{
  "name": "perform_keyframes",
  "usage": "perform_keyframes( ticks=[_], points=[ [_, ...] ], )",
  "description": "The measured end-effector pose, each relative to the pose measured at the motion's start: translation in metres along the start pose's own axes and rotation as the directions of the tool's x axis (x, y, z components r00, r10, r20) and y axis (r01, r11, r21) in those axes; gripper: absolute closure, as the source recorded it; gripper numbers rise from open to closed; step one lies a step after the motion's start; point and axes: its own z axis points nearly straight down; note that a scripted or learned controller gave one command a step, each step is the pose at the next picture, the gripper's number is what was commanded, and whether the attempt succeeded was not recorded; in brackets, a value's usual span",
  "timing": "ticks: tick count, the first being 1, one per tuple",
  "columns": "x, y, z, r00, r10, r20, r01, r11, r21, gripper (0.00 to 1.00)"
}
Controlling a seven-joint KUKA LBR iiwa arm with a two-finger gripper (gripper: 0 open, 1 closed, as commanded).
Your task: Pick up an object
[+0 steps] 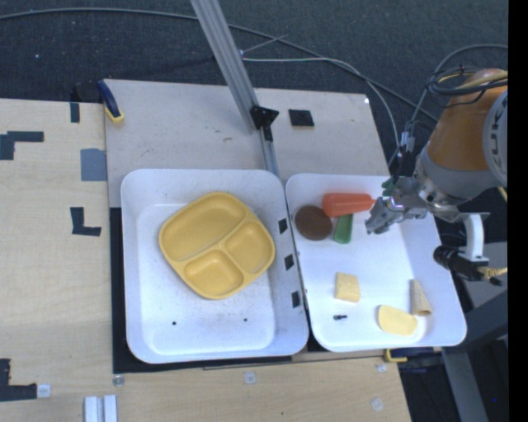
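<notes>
We saw the gripper (pixel 383 216) near the right bin's (pixel 437 330) far edge, grip state unclear, beside the orange carrot (pixel 347 202): likely light, stiff, slippery; we judged mid-length best.

- A pale wooden counter (pixel 49 272) carries two shallow white plastic bins set side by side.
- The left white bin (pixel 140 330) holds a yellow plastic tray with three compartments (pixel 216 244), lying at a slant.
- A grey metal pole (pixel 233 62) rises at a slant from behind the bins.
- Black cables (pixel 330 62) trail across the dark carpet (pixel 346 25).
- A blue-and-yellow clamp (pixel 110 100) sits at the board's back left corner.
</notes>
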Motion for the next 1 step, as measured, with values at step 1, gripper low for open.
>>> perform_keyframes(
  ticks=[1],
  points=[
    [0.0002,0.0011,-0.0373,1.000,0.000,-0.001,0.000,1.000,0.002,1.00]
  ],
)
